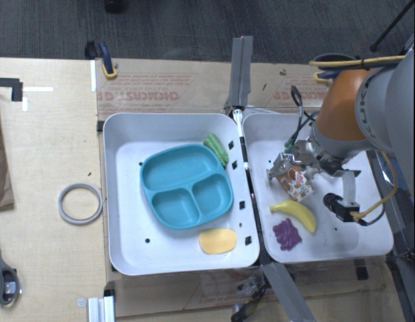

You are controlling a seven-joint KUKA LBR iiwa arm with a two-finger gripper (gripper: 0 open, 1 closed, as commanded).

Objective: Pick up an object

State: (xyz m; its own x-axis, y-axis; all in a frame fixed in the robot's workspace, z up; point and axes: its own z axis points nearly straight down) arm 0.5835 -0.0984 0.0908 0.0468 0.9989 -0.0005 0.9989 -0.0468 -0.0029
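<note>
My gripper [283, 167] hangs low over the middle of the right bin [368, 243], with the arm's orange band just above and to its right. A small red-and-white patterned carton [298, 185] lies directly below and right of the gripper, touching or nearly touching it. I cannot tell whether the carton is held. A yellow banana [295, 214] lies just in front of the carton, and a purple bunch of grapes [286, 234] sits beside the banana near the bin's front wall.
The left bin [120, 200] holds a blue divided plate [186, 186], a green ridged item [216, 149] at its far corner and a pale yellow lump [218, 241] near the front. A grey ring [80, 202] lies on the bench to the left.
</note>
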